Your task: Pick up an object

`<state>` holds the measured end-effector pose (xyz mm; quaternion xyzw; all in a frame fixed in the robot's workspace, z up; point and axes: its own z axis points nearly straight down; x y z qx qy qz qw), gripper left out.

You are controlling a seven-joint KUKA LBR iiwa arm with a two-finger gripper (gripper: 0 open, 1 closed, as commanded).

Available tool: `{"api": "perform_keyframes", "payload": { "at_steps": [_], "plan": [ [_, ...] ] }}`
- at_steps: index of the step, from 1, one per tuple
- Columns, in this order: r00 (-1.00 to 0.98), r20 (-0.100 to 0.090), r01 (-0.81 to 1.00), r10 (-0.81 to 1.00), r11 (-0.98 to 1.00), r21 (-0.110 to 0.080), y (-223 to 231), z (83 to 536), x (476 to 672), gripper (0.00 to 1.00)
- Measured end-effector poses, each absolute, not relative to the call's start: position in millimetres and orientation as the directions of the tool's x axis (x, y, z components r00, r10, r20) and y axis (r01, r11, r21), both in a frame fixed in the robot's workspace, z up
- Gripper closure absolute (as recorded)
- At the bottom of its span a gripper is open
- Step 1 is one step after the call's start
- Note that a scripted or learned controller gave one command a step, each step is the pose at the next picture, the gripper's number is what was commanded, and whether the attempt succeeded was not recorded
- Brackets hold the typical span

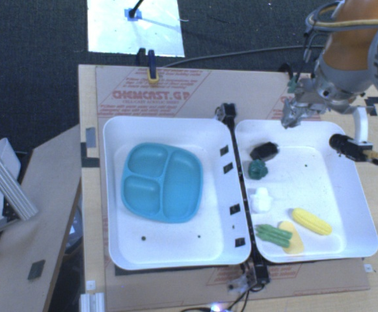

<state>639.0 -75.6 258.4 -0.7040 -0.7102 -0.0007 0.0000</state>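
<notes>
I can't tell how the gripper (293, 117) jaws stand, so I'd centre squarely above the black object (264, 151) before descending.

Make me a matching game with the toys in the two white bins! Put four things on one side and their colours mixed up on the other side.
Things:
1. Divided plate in the left bin
2. Corn cob in the right bin
3. Bean pods near the right bin's front edge
4. Small blocky piece beside the divider

Colours:
A. white
B. green
C. light blue
D. yellow

Pairs: 1-C, 2-D, 3-B, 4-A
</notes>
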Motion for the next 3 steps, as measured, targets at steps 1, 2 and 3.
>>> {"api": "perform_keyframes", "payload": {
  "at_steps": [1,2,3],
  "plan": [
    [-0.009,0.001,1.000,1.000,0.009,0.002,-24.8,243.0,644.0,1.00],
    [-0.009,0.001,1.000,1.000,0.009,0.002,25.4,248.0,643.4,1.00],
    [-0.009,0.001,1.000,1.000,0.009,0.002,82.8,233.4,651.9,1.00]
  ]
}}
